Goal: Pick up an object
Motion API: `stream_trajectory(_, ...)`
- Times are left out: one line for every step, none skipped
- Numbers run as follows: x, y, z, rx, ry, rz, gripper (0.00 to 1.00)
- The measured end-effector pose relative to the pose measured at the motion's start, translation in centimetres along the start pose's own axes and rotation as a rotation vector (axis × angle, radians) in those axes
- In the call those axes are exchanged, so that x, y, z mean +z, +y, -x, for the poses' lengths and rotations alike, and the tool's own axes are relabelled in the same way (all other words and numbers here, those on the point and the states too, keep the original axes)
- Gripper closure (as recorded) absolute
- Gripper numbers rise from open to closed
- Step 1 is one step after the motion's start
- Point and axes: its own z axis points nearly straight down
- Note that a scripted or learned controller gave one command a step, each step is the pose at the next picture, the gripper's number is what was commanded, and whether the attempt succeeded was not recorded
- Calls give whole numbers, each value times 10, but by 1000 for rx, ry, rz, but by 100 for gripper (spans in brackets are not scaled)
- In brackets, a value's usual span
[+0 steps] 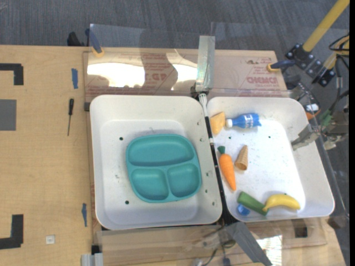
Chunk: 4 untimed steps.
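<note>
The right bin [277, 173] holds several toy objects. A yellow wedge [217, 122] and a blue bottle [244, 121] lie at its far left. A tan cone [242, 157] and an orange carrot [227, 170] sit nearer the middle left. At the front lie a green cucumber [252, 201], a banana [283, 202] and a small blue piece [243, 209]. My gripper [309, 134] hangs over the bin's right rim, apart from all of these, and nothing shows in its grasp.
The left bin [105, 148] carries a teal divided plate [163, 167]. A metal divider [206, 65] and a clear panel stand behind the bins. Cables and a yellow bar [327, 18] crowd the far right. A screwdriver [70, 115] lies on the bench to the left.
</note>
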Motion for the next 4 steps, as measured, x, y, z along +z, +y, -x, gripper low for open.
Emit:
stream_trajectory(-10,1,0,0,-1,3,100)
stream_trajectory(-124,35,47,17,-4,9,100)
stream_trajectory(-120,34,46,16,-1,1,0)
stream_trajectory(36,26,-71,-82,4,-10,0)
